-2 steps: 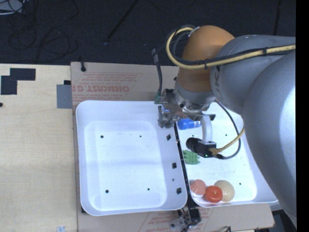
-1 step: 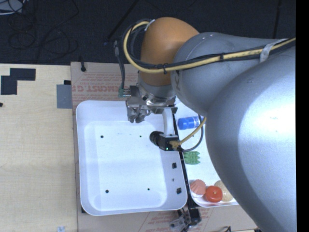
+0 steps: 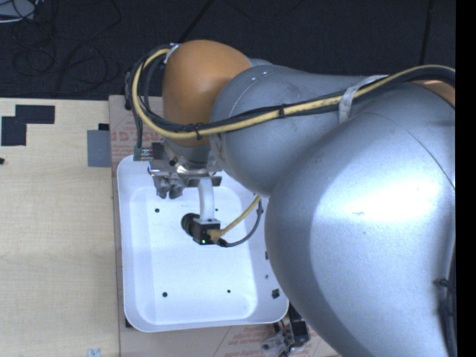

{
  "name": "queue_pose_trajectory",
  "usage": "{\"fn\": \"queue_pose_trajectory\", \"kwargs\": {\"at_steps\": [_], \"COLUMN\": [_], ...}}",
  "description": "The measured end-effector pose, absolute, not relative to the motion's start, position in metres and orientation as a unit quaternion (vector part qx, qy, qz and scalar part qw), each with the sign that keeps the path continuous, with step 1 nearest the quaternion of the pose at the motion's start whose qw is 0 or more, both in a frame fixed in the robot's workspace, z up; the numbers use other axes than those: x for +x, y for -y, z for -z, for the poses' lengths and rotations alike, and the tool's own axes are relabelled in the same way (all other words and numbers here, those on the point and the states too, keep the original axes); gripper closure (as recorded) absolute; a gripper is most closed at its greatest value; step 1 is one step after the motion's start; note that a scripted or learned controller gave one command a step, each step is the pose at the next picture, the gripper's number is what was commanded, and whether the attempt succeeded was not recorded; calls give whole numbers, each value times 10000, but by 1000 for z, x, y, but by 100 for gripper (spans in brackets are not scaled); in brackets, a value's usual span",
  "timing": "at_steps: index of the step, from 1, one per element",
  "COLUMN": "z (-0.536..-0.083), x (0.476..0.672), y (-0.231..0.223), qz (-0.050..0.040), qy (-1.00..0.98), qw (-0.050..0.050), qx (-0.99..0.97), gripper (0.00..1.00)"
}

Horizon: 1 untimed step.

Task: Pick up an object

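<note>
My gripper (image 3: 169, 186) hangs over the far left part of a shallow white bin (image 3: 141, 303), close to its back wall. Nothing shows in its grasp. The bin floor I can see carries just a few small dark dots. The grey arm with its orange band (image 3: 199, 69) reaches in from the right and hides the bin's right side and everything beyond it.
A pale wooden bench top (image 3: 52, 236) lies left of the bin, with black patches (image 3: 26, 121) and a grey square (image 3: 97, 147) on it. Brown cardboard (image 3: 238, 341) and some dark hardware (image 3: 286, 339) sit at the bin's near edge.
</note>
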<state>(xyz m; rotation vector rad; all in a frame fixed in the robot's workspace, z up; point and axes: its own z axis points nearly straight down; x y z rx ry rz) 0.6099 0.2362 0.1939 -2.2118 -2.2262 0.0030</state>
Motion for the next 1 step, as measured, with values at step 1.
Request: {"fn": "queue_pose_trajectory", "kwargs": {"at_steps": [1], "z": [-195], "x": [610], "y": [-233], "qz": [-21], "qy": [7090], "qw": [5], "qx": [-7052], "gripper": [0]}}
